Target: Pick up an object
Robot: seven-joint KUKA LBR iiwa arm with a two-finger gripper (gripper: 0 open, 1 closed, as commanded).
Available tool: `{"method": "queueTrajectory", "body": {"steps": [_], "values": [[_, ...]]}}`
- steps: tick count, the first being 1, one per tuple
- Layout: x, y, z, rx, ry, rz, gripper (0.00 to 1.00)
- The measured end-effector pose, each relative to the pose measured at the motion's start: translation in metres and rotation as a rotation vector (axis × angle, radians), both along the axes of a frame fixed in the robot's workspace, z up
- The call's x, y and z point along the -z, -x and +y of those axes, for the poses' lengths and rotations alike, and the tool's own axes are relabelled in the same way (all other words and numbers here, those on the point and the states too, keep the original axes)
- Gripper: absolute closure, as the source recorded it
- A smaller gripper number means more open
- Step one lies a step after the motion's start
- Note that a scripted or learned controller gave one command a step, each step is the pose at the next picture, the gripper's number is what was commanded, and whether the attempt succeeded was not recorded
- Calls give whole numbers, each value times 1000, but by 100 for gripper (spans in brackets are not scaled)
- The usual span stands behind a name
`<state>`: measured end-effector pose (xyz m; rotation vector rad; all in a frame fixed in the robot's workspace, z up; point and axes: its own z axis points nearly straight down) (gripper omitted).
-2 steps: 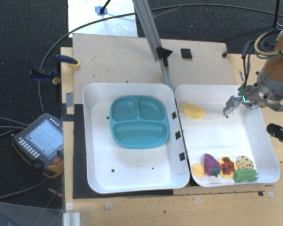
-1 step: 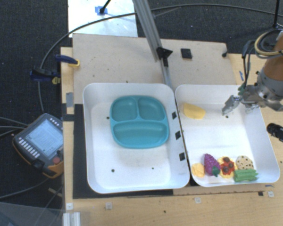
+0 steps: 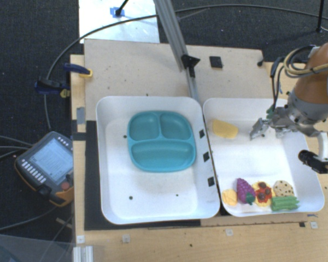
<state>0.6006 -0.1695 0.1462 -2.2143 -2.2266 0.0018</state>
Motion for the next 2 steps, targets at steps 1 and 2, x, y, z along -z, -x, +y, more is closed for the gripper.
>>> {"method": "queueTrajectory", "body": {"steps": [1,2], "values": [[45,8,-3,4,0,1,0],[58,5,-4,5,2,-7,0]]}}
